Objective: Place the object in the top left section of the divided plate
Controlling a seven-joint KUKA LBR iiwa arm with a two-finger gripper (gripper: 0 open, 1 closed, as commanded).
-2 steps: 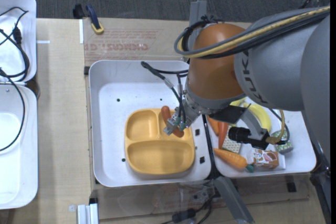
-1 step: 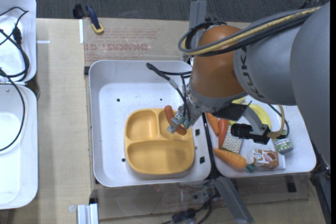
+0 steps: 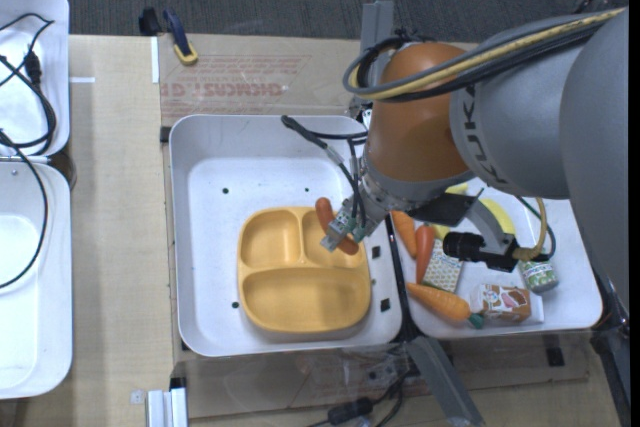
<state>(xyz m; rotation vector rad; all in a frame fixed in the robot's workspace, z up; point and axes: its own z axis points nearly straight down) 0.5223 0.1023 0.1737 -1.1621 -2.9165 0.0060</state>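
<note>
A yellow divided plate (image 3: 300, 300) lies in the left bin (image 3: 200, 215), with two small sections at the top and one large section below. My gripper (image 3: 339, 233) hangs over the plate's top right section, near the bin's right wall. A reddish-orange sausage-shaped piece (image 3: 324, 210) runs slantwise through the gripper, one end showing above the fingers and the other end below them. The gripper looks shut on this piece. The plate's top left section (image 3: 270, 240) holds nothing. The arm's orange wrist covers the bin's upper right corner.
The right bin (image 3: 575, 310) holds several toy carrots (image 3: 440, 303), a yellow banana (image 3: 492, 212), a small packet (image 3: 443, 270), a wrapped package (image 3: 507, 303) and a small jar (image 3: 538, 275). White trays with black cables (image 3: 25, 125) stand at the far left. A blue-yellow clamp (image 3: 178, 37) lies behind.
</note>
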